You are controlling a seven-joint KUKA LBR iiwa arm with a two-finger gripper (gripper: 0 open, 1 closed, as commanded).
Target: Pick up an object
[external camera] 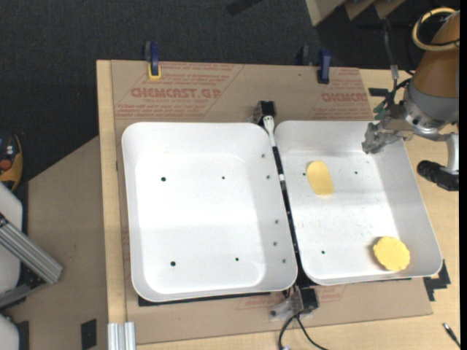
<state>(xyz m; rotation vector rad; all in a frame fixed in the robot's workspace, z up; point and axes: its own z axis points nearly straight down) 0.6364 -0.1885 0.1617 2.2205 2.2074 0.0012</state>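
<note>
Approach stage of a pick. The arm (435,86) is reaching in from the right and is holding the pincer (373,143) over the far right corner of the right bin (350,268). Nothing is showing between its fingertips, so the grasp is judged not yet made. The pincer is appearing as a small grey cluster against the white bin wall; whether it is spread or closed cannot be told at this resolution, nor whether its tips are touching the bin floor.

Two candidate objects are lying in the right bin. The oval yellow piece (319,178) is resting on the bin floor toward the divider, near the pincer but apart from it, to its left and slightly nearer the camera. The round yellow piece (392,254) is sitting in the near right corner, well apart from the pincer. The left bin (139,195) is sitting beside it on the tabletop (219,86).

The next move is judged to call for travelling sideways to stand directly above one piece, most readily the oval one, then descending with the fingers straddling it. Both pieces are looking low and flat, so the fingertips are likely needing to come close to the bin floor to catch an edge.
</note>
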